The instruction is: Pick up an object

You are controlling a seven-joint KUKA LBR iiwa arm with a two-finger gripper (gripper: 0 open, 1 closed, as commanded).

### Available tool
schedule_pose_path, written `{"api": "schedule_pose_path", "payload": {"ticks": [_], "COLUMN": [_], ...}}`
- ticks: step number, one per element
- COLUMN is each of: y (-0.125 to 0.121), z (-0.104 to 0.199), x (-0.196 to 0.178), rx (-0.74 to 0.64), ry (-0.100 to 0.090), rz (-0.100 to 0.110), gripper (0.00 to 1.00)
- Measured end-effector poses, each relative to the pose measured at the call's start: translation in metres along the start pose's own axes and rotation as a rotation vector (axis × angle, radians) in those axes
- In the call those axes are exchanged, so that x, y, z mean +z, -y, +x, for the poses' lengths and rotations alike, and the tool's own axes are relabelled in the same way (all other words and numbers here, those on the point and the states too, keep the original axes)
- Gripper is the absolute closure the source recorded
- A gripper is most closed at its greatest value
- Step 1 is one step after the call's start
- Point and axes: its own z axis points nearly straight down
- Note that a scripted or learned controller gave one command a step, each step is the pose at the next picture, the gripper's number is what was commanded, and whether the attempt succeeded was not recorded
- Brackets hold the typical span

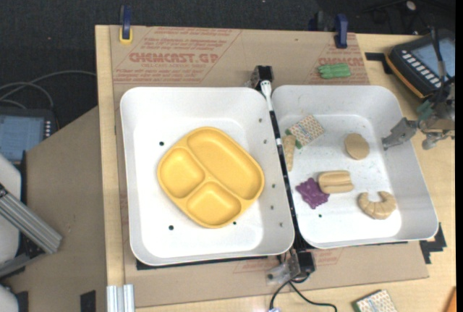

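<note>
The right white bin (pixel 412 180) holds several small objects: a round tan cookie (pixel 357 146), a tan bread-like block (pixel 335 181), a purple lump (pixel 312 192), a croissant-shaped piece (pixel 377 205), a checkered packet (pixel 307 129) and a pale strip (pixel 289 149) against the left wall. My gripper (pixel 416 135) hangs at the bin's right rim, beyond the cookie. It stands open and nothing is between its fingers.
The left white bin (pixel 137 158) holds a yellow divided plate (pixel 210 176). A green object (pixel 334 71) lies on the board behind the right bin. A handheld device (pixel 423 64) sits at the far right.
</note>
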Motion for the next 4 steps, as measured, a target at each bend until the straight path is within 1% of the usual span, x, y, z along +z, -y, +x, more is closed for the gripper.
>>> {"api": "schedule_pose_path", "payload": {"ticks": [1,2,3,4], "y": [-0.092,-0.041,-0.106,0.016], "z": [0.05,0.024,0.062,-0.001], "x": [0.118,0.133,0.131,0.131], "rx": [-0.008,0.002,-0.002,0.005], "ry": [0.001,-0.003,0.001,-0.014], "rz": [-0.009,0.005,-0.003,0.007], "gripper": [0.0,0.0,0.0,0.0]}}
